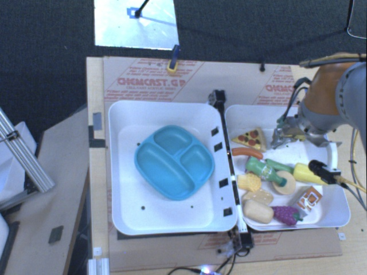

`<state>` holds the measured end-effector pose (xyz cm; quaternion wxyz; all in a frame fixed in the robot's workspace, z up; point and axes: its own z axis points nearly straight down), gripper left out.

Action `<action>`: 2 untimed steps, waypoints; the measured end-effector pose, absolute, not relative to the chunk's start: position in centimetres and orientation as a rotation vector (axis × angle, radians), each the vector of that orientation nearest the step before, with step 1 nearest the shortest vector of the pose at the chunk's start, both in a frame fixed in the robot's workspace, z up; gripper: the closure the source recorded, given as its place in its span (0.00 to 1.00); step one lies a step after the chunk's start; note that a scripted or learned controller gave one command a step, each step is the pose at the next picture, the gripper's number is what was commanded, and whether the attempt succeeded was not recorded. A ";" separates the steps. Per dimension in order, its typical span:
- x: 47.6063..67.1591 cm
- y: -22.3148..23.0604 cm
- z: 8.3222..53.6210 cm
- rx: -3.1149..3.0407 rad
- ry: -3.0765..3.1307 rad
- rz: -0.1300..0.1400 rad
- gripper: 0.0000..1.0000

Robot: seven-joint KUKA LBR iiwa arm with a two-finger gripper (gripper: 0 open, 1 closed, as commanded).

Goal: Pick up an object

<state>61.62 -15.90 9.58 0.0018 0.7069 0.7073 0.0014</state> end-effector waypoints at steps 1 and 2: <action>61.4 -15.1 14.5 2.214 2.223 0.006 1.00; 62.5 -15.5 19.6 2.212 2.221 0.007 1.00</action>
